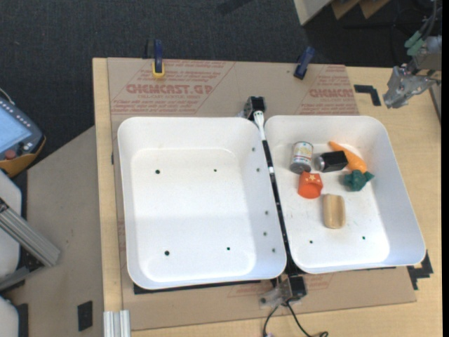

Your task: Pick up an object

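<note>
The right bin (393,188) holds several small objects bunched in its far half. A silver can with a yellow label (302,157) stands beside a black block (331,161). An orange carrot (351,158) ends in a green top (356,180). Nearer the front are a red cup (309,184) and a tan cylinder (333,210). My gripper (397,90) hangs at the far right edge of the view, outside the right bin and beyond its far right corner, well away from all the objects.
The left bin (140,188) sits next to the right one, with a black hinge strip (270,181) between them. Blue clamps (158,51) (304,62) hold the cardboard base at the back edge. A cable (284,314) trails off the front.
</note>
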Motion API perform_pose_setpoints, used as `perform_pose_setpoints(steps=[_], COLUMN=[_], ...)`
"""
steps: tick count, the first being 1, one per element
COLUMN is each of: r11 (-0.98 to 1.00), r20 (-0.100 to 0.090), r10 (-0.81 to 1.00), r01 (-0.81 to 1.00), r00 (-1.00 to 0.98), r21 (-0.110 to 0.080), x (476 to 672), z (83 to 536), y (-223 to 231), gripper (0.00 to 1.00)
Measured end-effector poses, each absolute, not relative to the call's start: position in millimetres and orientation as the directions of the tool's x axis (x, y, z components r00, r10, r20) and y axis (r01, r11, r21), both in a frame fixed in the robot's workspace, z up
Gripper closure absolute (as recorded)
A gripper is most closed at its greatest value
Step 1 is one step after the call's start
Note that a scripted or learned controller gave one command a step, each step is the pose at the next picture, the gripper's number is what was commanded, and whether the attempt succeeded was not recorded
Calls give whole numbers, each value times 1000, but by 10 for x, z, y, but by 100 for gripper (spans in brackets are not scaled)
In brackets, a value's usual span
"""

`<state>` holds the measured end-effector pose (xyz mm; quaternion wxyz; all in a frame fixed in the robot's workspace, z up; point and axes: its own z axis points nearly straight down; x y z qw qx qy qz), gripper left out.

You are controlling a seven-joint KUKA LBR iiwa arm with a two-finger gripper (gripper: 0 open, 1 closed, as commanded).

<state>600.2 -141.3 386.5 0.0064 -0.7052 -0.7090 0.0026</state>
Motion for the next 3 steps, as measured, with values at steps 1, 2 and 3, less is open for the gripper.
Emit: perform_pose_setpoints(steps=[1, 2, 3], r11=[-3, 5, 3], r20=[2, 5, -1], r10=[1000, 1000, 1000], r01=[1000, 1000, 1000], r00=[3, -5, -3], r21=[-7, -11, 4], x=[5111, 4809, 5098], z=[3150, 2302, 2567], y=[-1777, -1035, -417], gripper=[100, 100, 100])
